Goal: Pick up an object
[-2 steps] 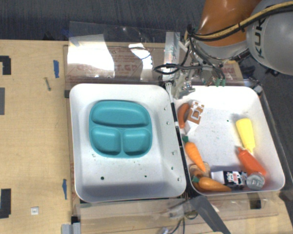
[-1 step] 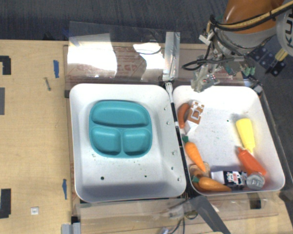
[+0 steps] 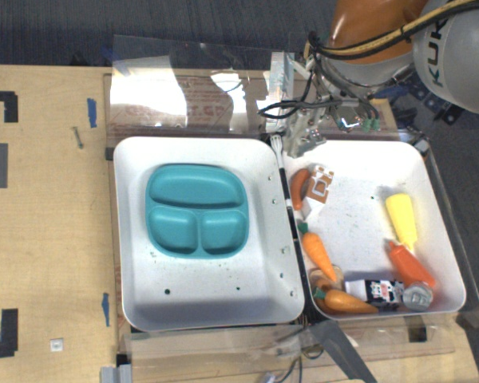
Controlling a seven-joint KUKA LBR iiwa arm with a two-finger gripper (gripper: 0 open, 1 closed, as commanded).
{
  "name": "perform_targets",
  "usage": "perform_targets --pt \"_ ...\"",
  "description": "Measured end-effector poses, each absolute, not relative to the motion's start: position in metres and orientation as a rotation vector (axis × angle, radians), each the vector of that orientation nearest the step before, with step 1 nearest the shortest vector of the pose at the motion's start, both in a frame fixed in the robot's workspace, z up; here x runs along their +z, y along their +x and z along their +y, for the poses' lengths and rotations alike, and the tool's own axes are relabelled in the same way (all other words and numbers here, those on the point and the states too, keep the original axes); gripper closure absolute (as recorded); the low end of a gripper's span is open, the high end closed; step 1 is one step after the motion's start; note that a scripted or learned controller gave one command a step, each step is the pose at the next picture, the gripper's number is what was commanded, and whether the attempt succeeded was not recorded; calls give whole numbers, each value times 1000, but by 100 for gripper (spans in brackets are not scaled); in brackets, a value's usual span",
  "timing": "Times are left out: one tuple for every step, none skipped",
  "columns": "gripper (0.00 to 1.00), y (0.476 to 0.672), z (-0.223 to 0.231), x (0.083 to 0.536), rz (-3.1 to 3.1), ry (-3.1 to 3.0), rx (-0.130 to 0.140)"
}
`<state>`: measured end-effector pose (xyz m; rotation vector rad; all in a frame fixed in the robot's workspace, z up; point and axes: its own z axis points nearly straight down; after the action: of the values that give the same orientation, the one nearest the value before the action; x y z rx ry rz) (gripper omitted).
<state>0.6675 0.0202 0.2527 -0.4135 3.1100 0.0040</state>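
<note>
Near the frame's upper middle, the gripper (its open-or-closed state cannot be told) hangs over the right bin's top-left corner, so descending toward the hot dog could clip the bin wall.

Loose objects in the right bin

Against the bin's left wall lay a hot dog beside a brown-and-white block, with a carrot below them. A yellow piece and an orange-red bottle lay toward its right wall; another carrot and a dark packet lay along its near wall.
</note>
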Motion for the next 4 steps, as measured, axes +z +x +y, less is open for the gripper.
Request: perform_targets --pt "100 624 61 183 3107 -471 5" --pt "0 626 60 186 3100 -467 3" --pt "0 606 4 186 3126 -274 1" --pt "0 619 -60 186 2888 -1214 -3"
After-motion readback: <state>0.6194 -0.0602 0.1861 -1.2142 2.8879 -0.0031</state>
